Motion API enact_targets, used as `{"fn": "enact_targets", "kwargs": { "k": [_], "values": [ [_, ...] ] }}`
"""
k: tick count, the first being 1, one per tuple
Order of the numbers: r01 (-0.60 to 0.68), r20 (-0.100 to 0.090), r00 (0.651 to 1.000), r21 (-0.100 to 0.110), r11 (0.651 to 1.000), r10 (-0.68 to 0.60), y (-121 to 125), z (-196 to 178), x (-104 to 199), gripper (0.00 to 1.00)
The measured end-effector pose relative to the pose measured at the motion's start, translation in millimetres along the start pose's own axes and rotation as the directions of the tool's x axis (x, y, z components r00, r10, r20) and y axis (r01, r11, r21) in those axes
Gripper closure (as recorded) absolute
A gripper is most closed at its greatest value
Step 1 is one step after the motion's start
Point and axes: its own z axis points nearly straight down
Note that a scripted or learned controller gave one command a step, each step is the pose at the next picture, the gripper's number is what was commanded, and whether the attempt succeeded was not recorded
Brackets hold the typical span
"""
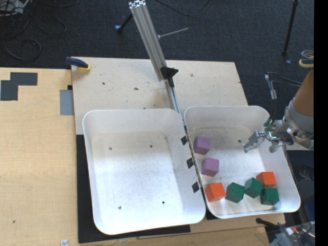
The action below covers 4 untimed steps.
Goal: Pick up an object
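The right bin (225,111) holds several small blocks. Two purple cubes (202,144) (209,166) lie near its left wall. Along the front sit an orange cube (215,191), three green blocks (235,192) (253,186) (269,195) and a second orange cube (266,178). My gripper (262,143) hangs over the bin's right side, above and behind the front blocks. It looks open, with nothing between its fingers. The nearest block is the orange cube below it.
The left bin (92,137) lies beside the right one, with black clips (190,162) on the shared wall. A slanted aluminium bar (151,40) rises behind the bins. A blue and yellow clamp (78,63) lies at the board's far left corner.
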Motion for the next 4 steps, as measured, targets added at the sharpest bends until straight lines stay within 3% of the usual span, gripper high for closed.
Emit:
{"fn": "enact_targets", "kwargs": {
  "k": [1, 3, 4],
  "values": [
    [-0.001, 0.001, 1.0, -0.004, 1.0, 0.001, 1, -2, 0, 0.0],
    [-0.002, -0.001, 1.0, 0.002, 1.0, 0.002, -12, 100, -3, 0.0],
    [-0.005, 0.002, 1.0, -0.005, 1.0, 0.005, -12, 102, -3, 0.0]
  ]
}}
